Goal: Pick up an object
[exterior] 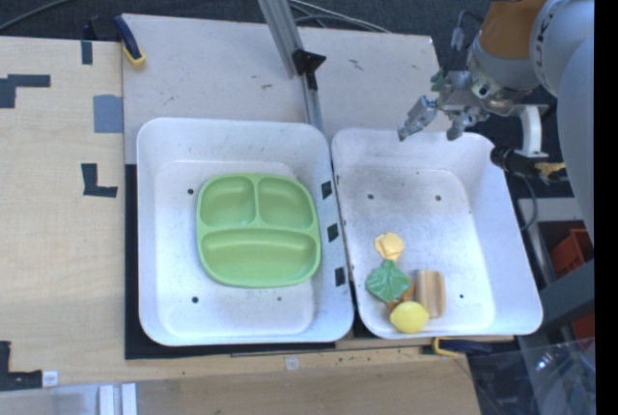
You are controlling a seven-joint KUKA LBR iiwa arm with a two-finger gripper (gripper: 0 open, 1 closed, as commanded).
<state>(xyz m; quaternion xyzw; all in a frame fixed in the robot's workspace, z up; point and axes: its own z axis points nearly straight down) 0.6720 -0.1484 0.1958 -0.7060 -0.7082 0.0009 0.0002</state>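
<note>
My gripper (432, 124) hangs over the far edge of the right bin (502, 239), its two fingers spread apart with nothing between them. Well below it, in the bin's near part, lie several small toys in a cluster: a pale yellow piece (389, 245), a green leafy piece (387, 282), a tan bread-like block (429, 291) and a yellow lemon (409, 317). The gripper is far from all of them.
A green divided plate (258, 230) lies in the left bin (154, 210). A slanted metal pole (275, 3) rises behind the bins, ending at a black clamp (307, 62). A blue-and-yellow clamp (128, 41) sits at the board's far left.
</note>
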